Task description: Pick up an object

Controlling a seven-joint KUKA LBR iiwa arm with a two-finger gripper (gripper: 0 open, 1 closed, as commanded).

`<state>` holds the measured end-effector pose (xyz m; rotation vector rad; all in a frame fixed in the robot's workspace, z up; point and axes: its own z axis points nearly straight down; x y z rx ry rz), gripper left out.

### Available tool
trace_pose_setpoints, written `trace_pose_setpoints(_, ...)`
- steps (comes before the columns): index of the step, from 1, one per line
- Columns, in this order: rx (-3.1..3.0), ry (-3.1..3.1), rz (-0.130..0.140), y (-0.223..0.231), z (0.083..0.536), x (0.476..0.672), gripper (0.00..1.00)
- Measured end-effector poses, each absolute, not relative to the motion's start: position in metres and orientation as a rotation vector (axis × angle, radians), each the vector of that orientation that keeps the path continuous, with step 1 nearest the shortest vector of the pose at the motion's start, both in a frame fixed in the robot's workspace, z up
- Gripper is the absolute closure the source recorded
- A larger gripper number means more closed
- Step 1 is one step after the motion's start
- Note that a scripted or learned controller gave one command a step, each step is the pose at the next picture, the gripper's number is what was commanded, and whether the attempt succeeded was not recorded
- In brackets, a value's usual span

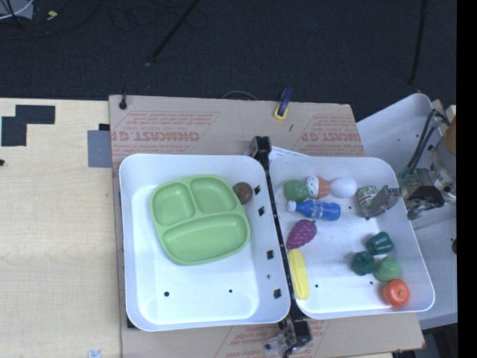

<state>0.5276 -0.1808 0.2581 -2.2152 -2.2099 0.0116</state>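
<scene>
The hand is low over the right bin, beside a green-patterned ball. I cannot tell its grip.

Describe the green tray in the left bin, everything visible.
The green tray is a light green divided plate, plastic by the look, with rounded corners and three compartments: two small ones along the far side, one large one nearer the camera. All three look bare. It lies flat and slightly rotated on the floor of the left bin, toward the far side. A small brown round object sits at its far right corner, apparently touching the rim.
</scene>
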Motion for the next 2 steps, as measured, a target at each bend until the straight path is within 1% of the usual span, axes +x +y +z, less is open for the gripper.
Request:
trace_pose_setpoints(1, -2.22, -2.219, 0.001, -0.181, 0.265, 0.53, 0.0)
trace_pose_setpoints(2, -2.215, -2.216, 0.006, -0.178, 0.2, 0.527, 0.0)
